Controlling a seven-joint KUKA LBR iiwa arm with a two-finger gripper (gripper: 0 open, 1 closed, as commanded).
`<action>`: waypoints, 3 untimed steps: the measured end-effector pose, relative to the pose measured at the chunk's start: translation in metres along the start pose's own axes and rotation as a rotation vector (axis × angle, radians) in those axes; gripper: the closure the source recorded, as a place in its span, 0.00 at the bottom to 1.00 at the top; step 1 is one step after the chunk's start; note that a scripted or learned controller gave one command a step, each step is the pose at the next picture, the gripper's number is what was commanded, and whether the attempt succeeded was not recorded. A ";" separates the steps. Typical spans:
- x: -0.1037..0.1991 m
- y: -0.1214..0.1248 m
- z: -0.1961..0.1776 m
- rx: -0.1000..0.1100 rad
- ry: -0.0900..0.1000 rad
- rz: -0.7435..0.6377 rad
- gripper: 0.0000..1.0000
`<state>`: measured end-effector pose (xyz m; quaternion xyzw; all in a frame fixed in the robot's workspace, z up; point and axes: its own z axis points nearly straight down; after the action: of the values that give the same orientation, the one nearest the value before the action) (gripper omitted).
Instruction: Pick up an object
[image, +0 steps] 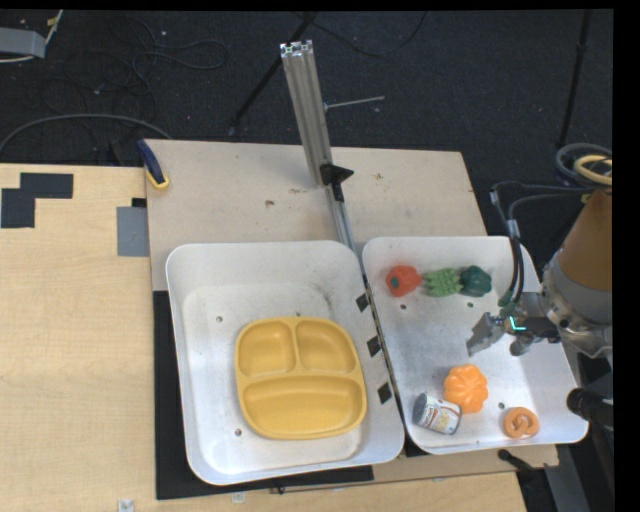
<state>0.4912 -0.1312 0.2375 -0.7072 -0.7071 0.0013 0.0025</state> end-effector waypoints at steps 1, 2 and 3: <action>0.000 0.000 -0.001 -0.002 0.000 0.000 0.00; -0.006 -0.005 0.060 0.004 0.001 0.000 0.00; -0.005 -0.005 0.125 0.004 0.001 0.001 0.00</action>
<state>0.4856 -0.1358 0.1128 -0.7074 -0.7068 0.0022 0.0042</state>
